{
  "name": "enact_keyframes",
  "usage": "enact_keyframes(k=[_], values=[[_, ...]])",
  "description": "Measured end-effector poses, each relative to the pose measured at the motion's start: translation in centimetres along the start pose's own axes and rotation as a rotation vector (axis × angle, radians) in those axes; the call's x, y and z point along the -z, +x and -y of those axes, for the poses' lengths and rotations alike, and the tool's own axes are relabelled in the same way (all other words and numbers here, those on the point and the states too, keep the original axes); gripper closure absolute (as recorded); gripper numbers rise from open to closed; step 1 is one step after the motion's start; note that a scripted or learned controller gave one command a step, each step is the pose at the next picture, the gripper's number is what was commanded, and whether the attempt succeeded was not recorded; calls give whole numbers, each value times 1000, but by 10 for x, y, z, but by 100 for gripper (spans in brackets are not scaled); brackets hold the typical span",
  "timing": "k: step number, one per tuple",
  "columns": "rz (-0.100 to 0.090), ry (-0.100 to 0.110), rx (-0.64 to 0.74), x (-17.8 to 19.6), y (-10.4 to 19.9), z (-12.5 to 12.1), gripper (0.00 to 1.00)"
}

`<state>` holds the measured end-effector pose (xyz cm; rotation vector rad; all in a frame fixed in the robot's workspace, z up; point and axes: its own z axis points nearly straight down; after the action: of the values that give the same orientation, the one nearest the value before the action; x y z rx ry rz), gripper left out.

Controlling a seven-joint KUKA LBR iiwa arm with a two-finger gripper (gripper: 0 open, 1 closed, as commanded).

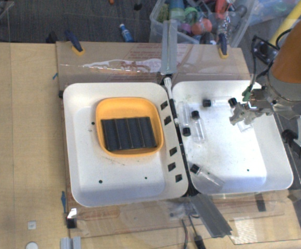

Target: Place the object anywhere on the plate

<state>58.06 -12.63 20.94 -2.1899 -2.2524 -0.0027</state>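
Camera view: orange square plastic plate (104,108) sits in left shallow white bin (83,165), centred toward its back. Dark grey ribbed rectangular block (128,134) lies flat on plate, within rim. Grey arm with orange band (294,56) reaches in from right over right shallow white bin (243,160). Gripper (242,113) hangs above that bin's back right part, well apart from plate and block; whether gripper is wide or narrow, cannot tell. Wooden tabletop (20,139) carries both bins.

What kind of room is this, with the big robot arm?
Probably a robotics lab or workshop. A robot arm reaches over two white bins on a wooden bench, and a clear tub of colourful toys sits behind.
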Motion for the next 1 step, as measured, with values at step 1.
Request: enact_keyframes(k=[1], values=[[0,0,0,0,0,0,0]])
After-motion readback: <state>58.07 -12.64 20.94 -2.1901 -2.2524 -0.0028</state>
